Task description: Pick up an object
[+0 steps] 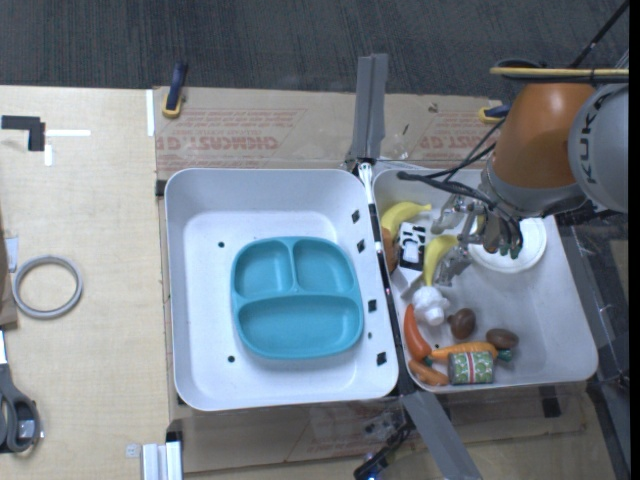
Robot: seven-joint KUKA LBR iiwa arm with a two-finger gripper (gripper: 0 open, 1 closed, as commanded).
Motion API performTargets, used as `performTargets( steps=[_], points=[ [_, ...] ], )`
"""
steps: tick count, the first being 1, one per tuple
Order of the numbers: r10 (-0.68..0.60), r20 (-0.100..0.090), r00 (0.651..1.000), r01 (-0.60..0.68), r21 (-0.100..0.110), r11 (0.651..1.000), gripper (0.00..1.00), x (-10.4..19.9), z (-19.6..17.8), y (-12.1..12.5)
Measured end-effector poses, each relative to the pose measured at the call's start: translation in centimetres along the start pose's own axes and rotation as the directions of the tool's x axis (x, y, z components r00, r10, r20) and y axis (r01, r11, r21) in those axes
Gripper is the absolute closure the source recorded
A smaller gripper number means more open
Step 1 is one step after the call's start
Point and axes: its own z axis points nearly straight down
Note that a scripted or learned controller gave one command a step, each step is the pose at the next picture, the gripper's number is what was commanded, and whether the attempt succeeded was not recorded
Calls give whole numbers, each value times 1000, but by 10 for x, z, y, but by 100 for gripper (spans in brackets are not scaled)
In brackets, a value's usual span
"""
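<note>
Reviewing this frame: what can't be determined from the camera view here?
- Gripper: too small and cluttered to tell whether anything sits between its fingers.
- Bananas: partly covered by a black-and-white item whose identity is too small to read.
- Right bin: its upper right corner is hidden under the arm.
- Small white dish: partly hidden by the gripper, so its contents are unclear.
- Scissors: cut off by the left edge.

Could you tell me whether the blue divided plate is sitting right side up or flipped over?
Right side up: the blue divided plate shows its three hollow compartments, lying in the left bin.
</note>
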Motion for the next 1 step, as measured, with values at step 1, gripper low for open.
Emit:
performTargets(
  steps=[1],
  points=[
    [107, 0, 994, -107, 1, 994, 0, 38, 4, 17]
  ],
)
